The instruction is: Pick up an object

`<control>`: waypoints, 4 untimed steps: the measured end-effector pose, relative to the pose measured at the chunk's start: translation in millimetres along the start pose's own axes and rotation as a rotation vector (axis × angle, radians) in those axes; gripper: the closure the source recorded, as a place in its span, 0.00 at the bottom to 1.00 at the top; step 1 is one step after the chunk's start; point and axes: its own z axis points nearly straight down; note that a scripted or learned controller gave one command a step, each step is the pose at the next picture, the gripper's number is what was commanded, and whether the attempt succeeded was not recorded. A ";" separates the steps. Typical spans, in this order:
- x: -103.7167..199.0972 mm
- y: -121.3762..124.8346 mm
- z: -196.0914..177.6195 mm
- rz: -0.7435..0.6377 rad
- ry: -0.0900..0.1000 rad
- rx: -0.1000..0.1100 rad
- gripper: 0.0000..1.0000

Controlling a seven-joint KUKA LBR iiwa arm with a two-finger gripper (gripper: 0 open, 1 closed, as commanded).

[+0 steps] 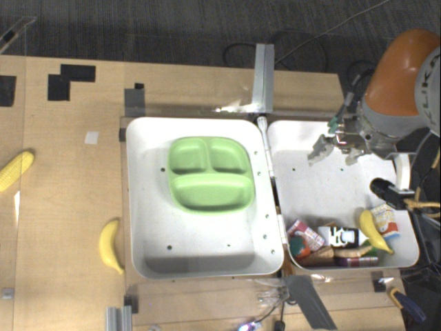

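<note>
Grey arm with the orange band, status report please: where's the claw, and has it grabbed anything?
Two-finger gripper open, nothing between fingers, over bare upper floor of right white bin. Small toy pile with yellow banana at near edge, untouched. Path clear.

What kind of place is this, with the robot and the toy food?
Probably a robot lab for picking practice. A robot arm reaches over two white bins on a wooden bench. One bin holds a green divided plate; the other has a pile of toy food with a banana.
</note>
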 end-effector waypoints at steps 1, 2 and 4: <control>-0.5 -100.3 110.7 -0.267 -0.001 -0.004 0.00; 1.4 -97.0 98.9 -0.269 0.000 -0.012 1.00; 37.8 -59.3 -6.3 -0.057 -0.001 -0.001 0.00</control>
